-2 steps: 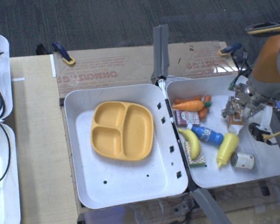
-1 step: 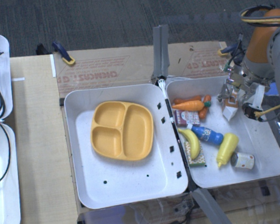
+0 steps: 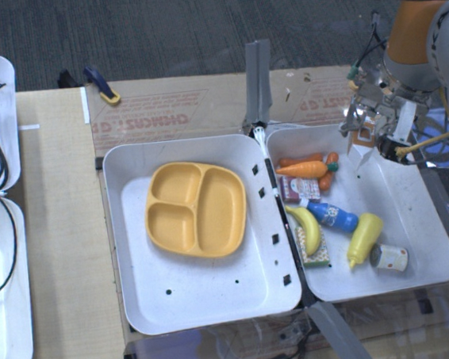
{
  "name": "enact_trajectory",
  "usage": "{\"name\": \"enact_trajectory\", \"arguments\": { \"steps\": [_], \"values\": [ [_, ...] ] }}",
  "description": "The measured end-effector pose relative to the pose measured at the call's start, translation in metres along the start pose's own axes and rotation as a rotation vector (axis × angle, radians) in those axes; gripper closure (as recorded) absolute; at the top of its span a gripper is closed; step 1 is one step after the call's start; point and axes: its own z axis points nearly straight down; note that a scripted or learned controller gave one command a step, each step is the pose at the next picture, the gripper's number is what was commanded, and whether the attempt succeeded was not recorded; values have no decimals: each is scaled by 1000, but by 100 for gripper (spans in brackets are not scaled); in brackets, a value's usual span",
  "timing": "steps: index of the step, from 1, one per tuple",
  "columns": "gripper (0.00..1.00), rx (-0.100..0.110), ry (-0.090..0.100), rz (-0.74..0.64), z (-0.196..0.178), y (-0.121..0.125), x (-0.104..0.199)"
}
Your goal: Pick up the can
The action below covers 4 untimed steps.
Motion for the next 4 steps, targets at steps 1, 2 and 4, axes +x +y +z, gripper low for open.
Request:
{"name": "enact_trajectory", "arguments": {
  "steps": [1,2,4],
  "values": [
    [100,1,-2,168,-13,-14,25],
    [100,2,-3,599,-38,-44,51],
    [100,14,-21,588,-45,-44,52]
  ]
}}
